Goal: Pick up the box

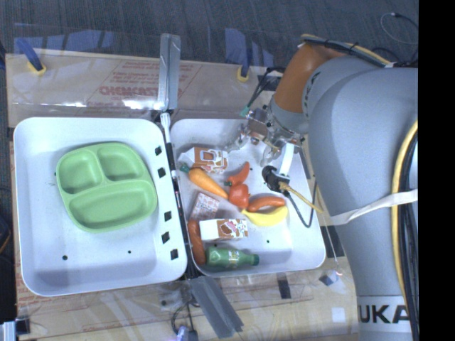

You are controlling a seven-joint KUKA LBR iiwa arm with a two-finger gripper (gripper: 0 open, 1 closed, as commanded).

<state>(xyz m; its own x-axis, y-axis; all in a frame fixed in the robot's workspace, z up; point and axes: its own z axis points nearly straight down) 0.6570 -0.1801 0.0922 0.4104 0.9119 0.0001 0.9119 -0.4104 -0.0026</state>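
Two small cartons lie in the right bin (pixel 306 241). One box (pixel 210 159), brown and white, sits near the bin's back left. The other box (pixel 224 228), white with a brown picture, lies flat toward the front, just behind a green bottle (pixel 229 258). My gripper (pixel 257 139) hangs over the back of the right bin, to the right of the brown box and apart from it. Nothing shows in its grasp. The grey arm with its orange band covers the bin's right rim.
Around the boxes lie a carrot (pixel 207 182), a red pepper (pixel 240 172), a hot dog (pixel 264 203), a banana (pixel 267 218) and a small packet (pixel 206 204). The left bin (pixel 35 261) holds a green divided plate (pixel 106 185).
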